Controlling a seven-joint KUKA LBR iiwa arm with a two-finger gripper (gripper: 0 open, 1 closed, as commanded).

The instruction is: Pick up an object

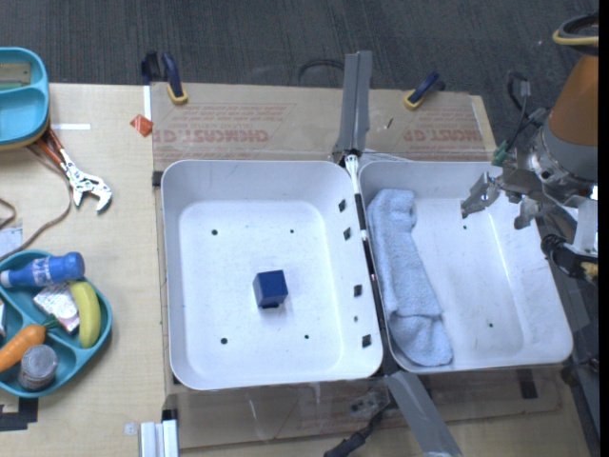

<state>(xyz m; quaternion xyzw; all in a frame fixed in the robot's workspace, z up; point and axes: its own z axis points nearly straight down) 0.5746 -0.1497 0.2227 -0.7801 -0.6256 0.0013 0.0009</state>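
A small dark blue cube (271,288) lies on the floor of the left bin (190,217), a little below its middle. A light blue-grey towel (404,274) stretches along the left side of the right bin (504,303), bunched up at its near end. My gripper (500,204) hangs over the right bin's far right corner, well apart from both the towel and the cube. Its two fingers are spread apart and nothing sits between them.
Left of the bins lie a wrench (81,184), a light blue tray (19,93) and a blue plate (100,336) holding a banana, a carrot, a bottle and a can. Clamps (171,76) hold the cardboard at the back.
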